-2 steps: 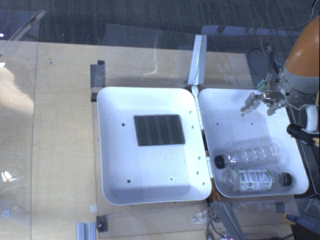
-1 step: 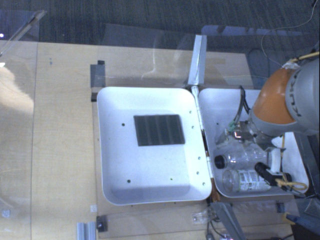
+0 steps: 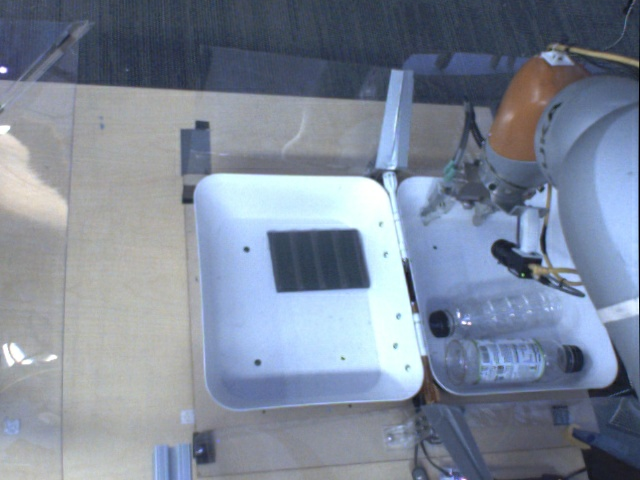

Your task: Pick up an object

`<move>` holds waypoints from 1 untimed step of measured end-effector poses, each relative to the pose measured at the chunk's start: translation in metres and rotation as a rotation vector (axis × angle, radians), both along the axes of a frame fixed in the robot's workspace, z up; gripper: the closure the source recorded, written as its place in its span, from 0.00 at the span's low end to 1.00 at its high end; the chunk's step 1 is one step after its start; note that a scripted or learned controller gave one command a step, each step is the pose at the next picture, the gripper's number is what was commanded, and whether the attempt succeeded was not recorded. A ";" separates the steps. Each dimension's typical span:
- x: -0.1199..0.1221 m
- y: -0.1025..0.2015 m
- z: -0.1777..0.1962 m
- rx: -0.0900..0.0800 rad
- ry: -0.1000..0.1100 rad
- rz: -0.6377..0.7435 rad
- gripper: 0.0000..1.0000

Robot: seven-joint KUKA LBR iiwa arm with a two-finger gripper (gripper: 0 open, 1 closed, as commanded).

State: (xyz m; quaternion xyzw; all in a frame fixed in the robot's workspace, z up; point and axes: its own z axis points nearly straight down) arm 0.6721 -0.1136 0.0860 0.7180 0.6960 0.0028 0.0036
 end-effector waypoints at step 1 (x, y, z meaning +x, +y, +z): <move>-0.030 -0.066 0.073 0.000 0.005 -0.084 0.00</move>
